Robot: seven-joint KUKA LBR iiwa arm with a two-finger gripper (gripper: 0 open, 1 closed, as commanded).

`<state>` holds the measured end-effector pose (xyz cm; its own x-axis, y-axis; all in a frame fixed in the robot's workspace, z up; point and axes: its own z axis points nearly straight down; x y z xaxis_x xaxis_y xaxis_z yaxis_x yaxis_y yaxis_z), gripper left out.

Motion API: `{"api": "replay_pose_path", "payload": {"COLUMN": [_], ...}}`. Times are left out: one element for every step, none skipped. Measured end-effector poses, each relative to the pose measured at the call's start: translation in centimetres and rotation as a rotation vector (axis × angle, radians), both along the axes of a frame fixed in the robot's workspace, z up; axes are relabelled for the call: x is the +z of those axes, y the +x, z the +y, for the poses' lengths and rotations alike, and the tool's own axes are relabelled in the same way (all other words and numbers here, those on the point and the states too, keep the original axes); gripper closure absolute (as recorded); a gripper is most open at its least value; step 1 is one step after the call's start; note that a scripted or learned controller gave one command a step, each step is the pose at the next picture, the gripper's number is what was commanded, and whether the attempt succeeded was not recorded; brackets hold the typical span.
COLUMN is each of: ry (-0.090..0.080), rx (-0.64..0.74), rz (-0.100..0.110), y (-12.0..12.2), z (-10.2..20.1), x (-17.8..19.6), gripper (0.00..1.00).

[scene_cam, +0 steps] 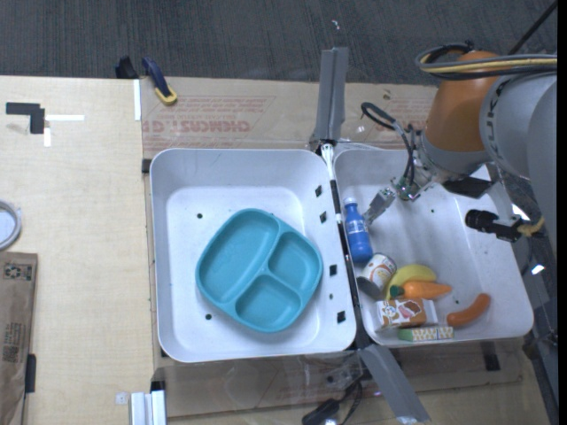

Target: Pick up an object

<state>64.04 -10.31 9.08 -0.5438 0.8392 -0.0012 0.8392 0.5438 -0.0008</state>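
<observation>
My gripper (388, 200) hangs over the back left part of the right bin (496, 264), just above and to the right of a blue bottle (357, 231) that lies along the bin's left wall. I see nothing held in the gripper. Toward the bin's front lie a small can (378, 271), a yellow toy fruit (410, 275), an orange carrot (427, 289), a reddish sausage (469, 308) and a small printed carton (407, 312).
The left bin (177, 202) holds a blue divided plate (259, 270). A grey post (332, 96) stands behind the wall between the bins. The arm's orange band (461, 104) and cables crowd the back right. A tape roll (5, 227) lies on the bench at far left.
</observation>
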Motion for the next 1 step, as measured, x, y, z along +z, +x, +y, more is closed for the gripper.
{"api": "replay_pose_path", "payload": {"ry": [0.001], "rx": [-0.085], "rz": [0.003], "y": [-7.25], "z": [-0.37], "x": [-0.12], "gripper": [0.00]}}
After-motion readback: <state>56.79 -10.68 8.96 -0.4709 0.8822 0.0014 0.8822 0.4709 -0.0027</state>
